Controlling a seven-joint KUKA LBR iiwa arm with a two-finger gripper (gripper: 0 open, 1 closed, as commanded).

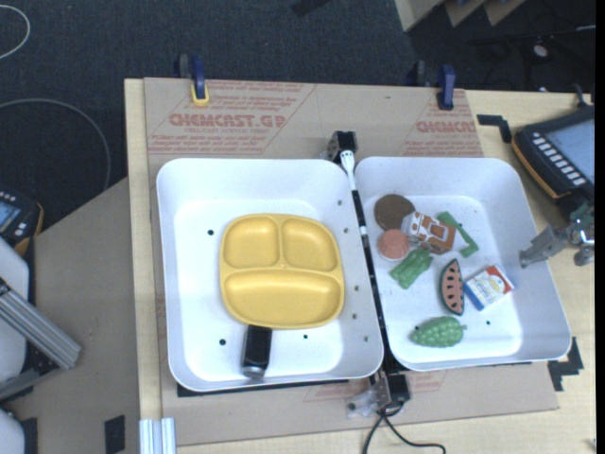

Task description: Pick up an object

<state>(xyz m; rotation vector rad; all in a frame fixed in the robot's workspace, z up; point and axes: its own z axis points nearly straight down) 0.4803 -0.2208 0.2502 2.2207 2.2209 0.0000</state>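
End effector (551,244) at right edge, low

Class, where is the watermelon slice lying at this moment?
The watermelon slice lies in the right bin, between the green pepper-like piece on its left and the small carton on its right, above the bumpy green fruit.

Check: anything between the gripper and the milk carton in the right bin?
Nothing visible. The gripper sits at the right bin's right rim, and the milk carton lies just inside, below-left of it, with bare bin floor between. The watermelon slice lies on the carton's far side, out of the path.
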